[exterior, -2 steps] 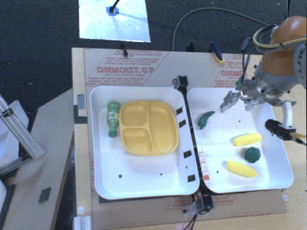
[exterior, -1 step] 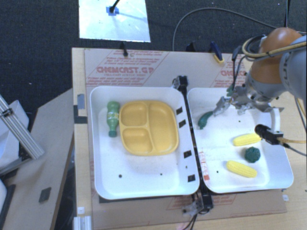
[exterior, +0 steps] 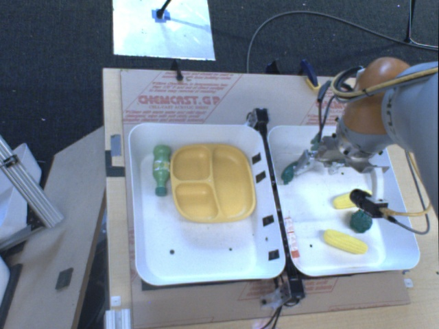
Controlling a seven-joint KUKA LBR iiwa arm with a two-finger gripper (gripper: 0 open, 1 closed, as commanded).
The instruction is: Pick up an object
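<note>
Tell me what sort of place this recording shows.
Probably a robotics lab bench set up for grasping trials. Two white bins sit side by side on a board, holding toy food such as corn and a yellow divided plate, with a grey robot arm reaching in.

Two yellow corn cobs (exterior: 345, 241) (exterior: 343, 201) and a dark green round toy (exterior: 361, 221) are seen lying in the right bin (exterior: 309, 252).

Bright, even overhead light — soft, slightly grainy.
</note>
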